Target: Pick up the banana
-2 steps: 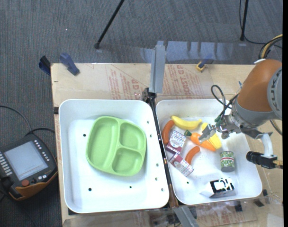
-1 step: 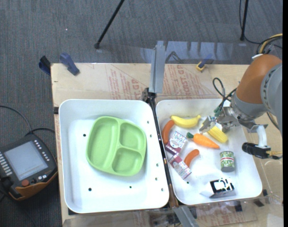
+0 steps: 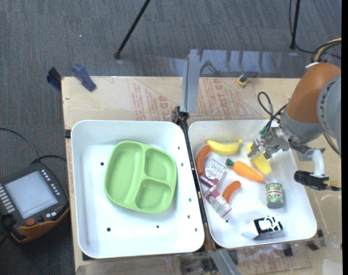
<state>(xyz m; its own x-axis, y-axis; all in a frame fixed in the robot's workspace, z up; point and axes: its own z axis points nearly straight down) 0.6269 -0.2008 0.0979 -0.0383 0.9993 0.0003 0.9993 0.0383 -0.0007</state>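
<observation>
Lying curved and glossy, banana (image 3: 224, 147), near ridged corn cob (image 3: 261, 164)

The curved yellow banana (image 3: 224, 146) lies near the back wall of the right white bin (image 3: 303, 211), open white floor above it along that wall. An orange sausage-shaped toy (image 3: 202, 158) crowds its left end. Just below sit a small printed packet (image 3: 214, 171) and an orange carrot (image 3: 248, 171). The two-finger gripper (image 3: 264, 146) hangs beside its right tip, over a yellow corn cob (image 3: 261, 164).
</observation>
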